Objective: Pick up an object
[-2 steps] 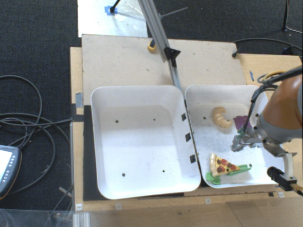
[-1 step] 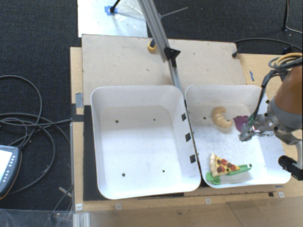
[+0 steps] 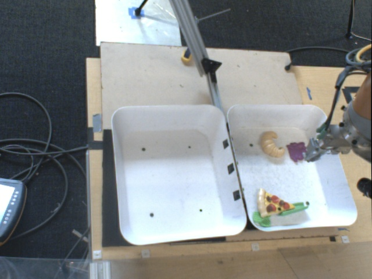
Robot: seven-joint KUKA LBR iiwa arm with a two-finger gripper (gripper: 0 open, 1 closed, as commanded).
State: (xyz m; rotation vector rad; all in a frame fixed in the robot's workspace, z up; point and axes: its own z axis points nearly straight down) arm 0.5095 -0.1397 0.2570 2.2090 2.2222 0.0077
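over the right bin [image 3: 334,214] our gripper [image 3: 314,151] sits low at the bin's right side, its grey body coming in from the right edge of the camera view. we see its tip right beside a small purple object [image 3: 296,150], close enough that the two look to be touching, but we cannot tell whether the claw is apart or together, nor whether the purple piece is between its tips.

just left of the purple object lies a toy croissant [image 3: 271,143], tan and curved, near the middle of the right bin. nearer the front edge of that same bin we see a toy pizza slice [image 3: 271,201] with red toppings, and a green piece [image 3: 285,211] lying alongside it, touching or overlapping its lower edge.

beside it, the left bin [image 3: 125,156] lies with its wall against the right bin's wall. a grey metal pole [image 3: 192,31] slants down from the top of the view to where the two bins meet.
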